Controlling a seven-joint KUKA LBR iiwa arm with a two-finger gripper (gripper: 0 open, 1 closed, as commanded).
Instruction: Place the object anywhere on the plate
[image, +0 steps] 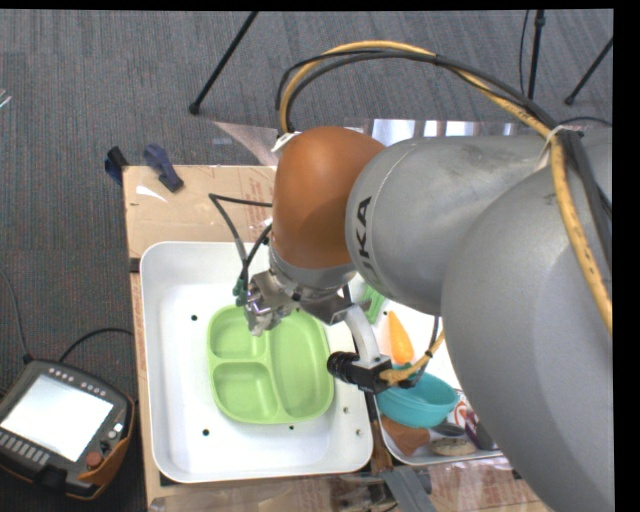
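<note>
While the teach pendant (62, 428) lies off the bench's left side, the left white bin (175, 400) carries the green divided plate (270, 368), three compartments, all bare. Over the plate's upper left compartment hangs the pincer (258, 318); from this slant I cannot tell how it stands, nor whether anything sits in it. Further right, past the arm's wrist, the right bin (440, 455) holds an orange carrot-like object (400, 338), a teal bowl (420, 400) and a brown piece below the bowl. Which of these is the task's object I cannot say. If the carrot, it looks light, stiff and smooth, probably a plastic toy, apt to slip, so best taken across its thicker middle.
</note>
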